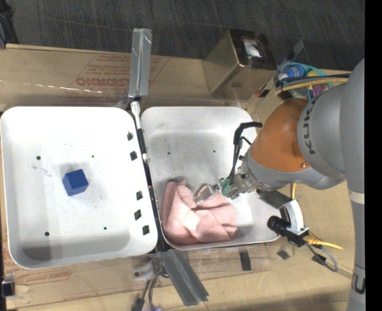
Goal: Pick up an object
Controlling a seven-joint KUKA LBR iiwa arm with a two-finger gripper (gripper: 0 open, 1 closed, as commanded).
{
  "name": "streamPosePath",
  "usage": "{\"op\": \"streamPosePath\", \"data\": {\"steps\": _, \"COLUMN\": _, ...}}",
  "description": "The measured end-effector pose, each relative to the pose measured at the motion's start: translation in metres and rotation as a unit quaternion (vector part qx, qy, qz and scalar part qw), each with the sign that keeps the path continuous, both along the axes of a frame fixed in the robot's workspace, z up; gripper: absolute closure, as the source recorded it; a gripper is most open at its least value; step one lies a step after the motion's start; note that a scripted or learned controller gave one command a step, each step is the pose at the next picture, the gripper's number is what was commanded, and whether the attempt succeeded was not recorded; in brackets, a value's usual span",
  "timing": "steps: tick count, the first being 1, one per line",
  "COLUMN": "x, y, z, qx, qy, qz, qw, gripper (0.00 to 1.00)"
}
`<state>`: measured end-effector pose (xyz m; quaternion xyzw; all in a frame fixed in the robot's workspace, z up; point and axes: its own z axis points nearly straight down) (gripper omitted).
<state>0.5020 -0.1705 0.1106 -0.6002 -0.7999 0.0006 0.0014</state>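
A pink cloth (197, 215) lies crumpled in the right bin (178, 135), bunched against its near wall and toward the near-left corner; the pincer (207, 192) is down at the cloth's upper edge, its metal tips touching or just over the folds; whether the tips are apart or together, and whether any fabric sits between them, I cannot tell at this angle. The grey arm (327, 135) with its orange band (278, 141) reaches in from the right over the bin's far-right part. In the left bin (22, 173) a small blue cube (76, 181) rests alone near the middle, well apart from the cloth. Both bins sit side by side on a cardboard-covered worktop (48, 70); a brown box (233, 60) stands behind the right bin.
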Motion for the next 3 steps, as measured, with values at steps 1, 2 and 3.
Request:
{"op": "streamPosePath", "data": {"steps": 1, "x": 0.000, "y": 0.018, "z": -0.019, "qx": 0.0004, "qy": 0.000, "qz": 0.016, "qw": 0.9999, "gripper": 0.00}}
{"op": "streamPosePath", "data": {"steps": 2, "x": 0.036, "y": 0.086, "z": 0.081, "qx": -0.0003, "qy": -0.001, "qz": -0.129, "qw": 0.9917, "gripper": 0.00}}
{"op": "streamPosePath", "data": {"steps": 3, "x": 0.024, "y": 0.065, "z": 0.007, "qx": -0.0006, "qy": 0.002, "qz": -0.129, "qw": 0.9916, "gripper": 0.00}}
